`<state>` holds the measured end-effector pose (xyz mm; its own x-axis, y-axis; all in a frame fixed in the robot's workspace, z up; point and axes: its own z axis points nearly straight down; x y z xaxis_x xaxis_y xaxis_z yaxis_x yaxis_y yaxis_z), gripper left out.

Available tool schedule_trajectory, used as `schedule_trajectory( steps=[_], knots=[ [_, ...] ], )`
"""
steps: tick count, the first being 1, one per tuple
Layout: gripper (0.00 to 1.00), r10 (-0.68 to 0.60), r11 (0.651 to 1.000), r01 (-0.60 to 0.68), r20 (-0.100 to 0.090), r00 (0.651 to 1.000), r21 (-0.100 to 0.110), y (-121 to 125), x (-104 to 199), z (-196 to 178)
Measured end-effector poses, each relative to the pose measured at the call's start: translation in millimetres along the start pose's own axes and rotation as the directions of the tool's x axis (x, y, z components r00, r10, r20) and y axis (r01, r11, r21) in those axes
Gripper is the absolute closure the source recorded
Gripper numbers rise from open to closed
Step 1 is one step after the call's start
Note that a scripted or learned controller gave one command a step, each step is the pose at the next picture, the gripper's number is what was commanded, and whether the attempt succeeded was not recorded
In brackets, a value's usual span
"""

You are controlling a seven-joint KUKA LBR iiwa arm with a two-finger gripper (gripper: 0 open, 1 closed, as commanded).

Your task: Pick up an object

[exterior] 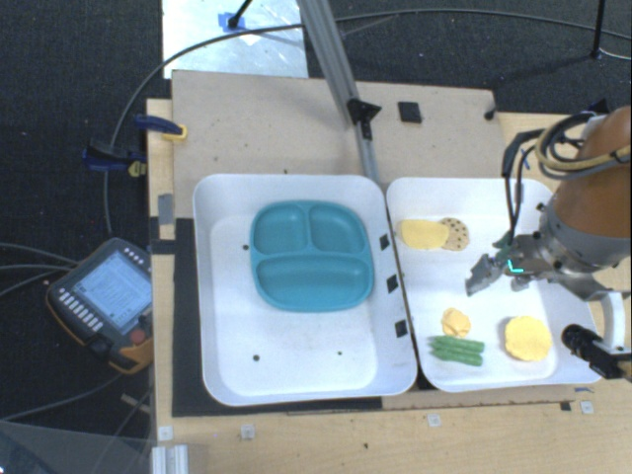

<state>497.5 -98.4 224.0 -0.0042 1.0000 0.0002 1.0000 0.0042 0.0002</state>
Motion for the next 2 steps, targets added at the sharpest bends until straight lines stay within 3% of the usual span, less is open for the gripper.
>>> schedule_trajectory(
  steps=[1,2],
  knots=[
    [0.0,0.0,1.0,0.0,0.0,1.0,-0.001,0,0,-1],
    [0.0,0.002,1.0,-0.002,-0.001,1.0,0.003,5,5,43]
  ],
)
